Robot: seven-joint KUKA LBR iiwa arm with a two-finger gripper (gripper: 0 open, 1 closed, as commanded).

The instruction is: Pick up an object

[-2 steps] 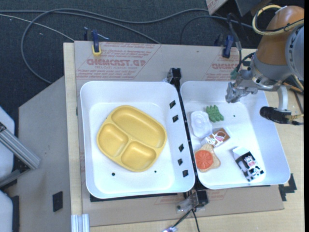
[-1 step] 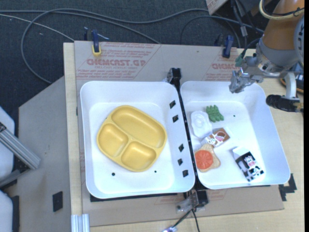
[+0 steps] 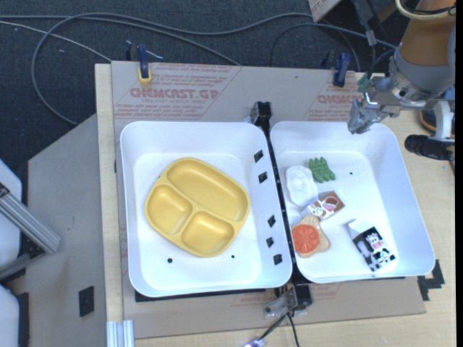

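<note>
Workspace consists of two shallow white bins set side by side on a board, with the left bin (image 3: 137,194) holding a yellow divided tray (image 3: 197,206) and the right bin (image 3: 405,186) holding the loose items available for picking. The gripper (image 3: 359,121) hangs over the far rim of the right bin, near its upper middle edge, at the end of the grey arm that enters from the right. Nothing sits between the fingers, and the pair appears drawn close together at the tip, though the view is too small to confirm the exact gap. The candidate objects lie grouped toward the inner wall of the right bin: a green toy vegetable (image 3: 322,169) nearest the gripper, a white moulded piece (image 3: 299,184) just beside it, a small brown-and-white packet (image 3: 327,205) below that, an orange round item (image 3: 308,239) nearer the front, and a black-and-white carton (image 3: 373,246) set apart toward the front right. This grouping leaves bare floor around the carton, which likely gives the fingers the cleanest approach; the clustered items touch or nearly touch, so a descent there risks nudging a neighbour. The gripper's position above the rim suggests a transit or start pose, with no object selected yet and the pick not begun.
</note>
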